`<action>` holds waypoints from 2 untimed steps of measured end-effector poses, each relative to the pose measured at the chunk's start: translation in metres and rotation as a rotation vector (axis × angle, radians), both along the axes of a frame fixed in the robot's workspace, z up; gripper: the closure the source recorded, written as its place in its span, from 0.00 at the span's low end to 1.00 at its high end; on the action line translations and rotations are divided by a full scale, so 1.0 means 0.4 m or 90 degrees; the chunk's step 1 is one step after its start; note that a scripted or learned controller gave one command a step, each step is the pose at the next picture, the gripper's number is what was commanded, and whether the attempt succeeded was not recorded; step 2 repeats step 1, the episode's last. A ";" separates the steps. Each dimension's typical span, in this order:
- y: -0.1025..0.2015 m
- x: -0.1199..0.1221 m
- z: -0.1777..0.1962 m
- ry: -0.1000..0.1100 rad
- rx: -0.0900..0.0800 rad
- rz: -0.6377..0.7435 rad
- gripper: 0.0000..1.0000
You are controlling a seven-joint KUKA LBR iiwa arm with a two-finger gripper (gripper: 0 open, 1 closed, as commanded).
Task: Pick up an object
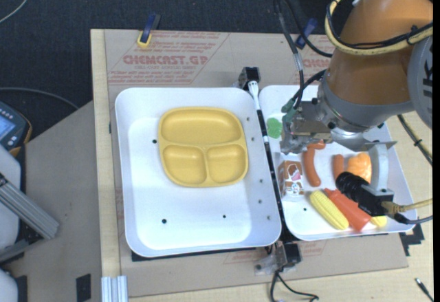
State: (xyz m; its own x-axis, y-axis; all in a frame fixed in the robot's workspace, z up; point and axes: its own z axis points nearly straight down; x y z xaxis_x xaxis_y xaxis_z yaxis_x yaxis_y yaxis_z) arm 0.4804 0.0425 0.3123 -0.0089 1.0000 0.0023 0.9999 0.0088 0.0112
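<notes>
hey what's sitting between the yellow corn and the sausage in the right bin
In the camera view, between the corn and the sausage there is bare white bin floor; a small brown-and-white packet lies just to the left of that stretch.

Objects lie loose in the right bin [302, 225] below the tool [302, 137]: a red sausage [313, 164] directly beneath it, a small printed packet [292, 179] at lower left, a yellow corn cob [328, 209] and an orange carrot [349, 210] farther down, side by side.
</notes>
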 end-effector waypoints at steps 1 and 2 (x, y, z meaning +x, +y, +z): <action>0.036 -0.002 -0.008 0.006 -0.002 -0.004 1.00; 0.036 -0.002 -0.008 0.006 -0.002 -0.004 1.00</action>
